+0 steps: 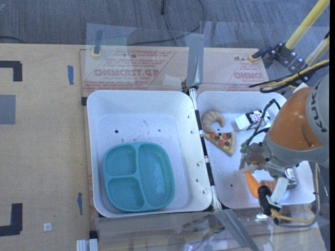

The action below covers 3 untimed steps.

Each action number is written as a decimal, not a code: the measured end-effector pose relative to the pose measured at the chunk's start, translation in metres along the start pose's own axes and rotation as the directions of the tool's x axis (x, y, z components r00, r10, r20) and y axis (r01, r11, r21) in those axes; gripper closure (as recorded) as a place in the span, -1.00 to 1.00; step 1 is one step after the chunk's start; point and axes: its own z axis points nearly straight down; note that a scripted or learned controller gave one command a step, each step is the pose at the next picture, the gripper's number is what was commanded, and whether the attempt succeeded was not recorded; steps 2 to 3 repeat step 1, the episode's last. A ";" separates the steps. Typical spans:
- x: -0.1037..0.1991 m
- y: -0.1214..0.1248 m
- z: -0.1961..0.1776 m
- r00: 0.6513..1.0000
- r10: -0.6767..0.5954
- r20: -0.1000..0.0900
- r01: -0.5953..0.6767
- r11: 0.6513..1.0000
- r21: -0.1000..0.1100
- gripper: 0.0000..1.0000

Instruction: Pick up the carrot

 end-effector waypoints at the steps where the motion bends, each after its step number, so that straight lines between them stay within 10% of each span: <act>1: 0.050 -0.018 -0.085 0.997 0.083 0.001 -0.083 0.996 0.017 1.00; 3: 0.050 -0.018 -0.085 0.997 0.083 0.001 -0.083 0.996 0.017 1.00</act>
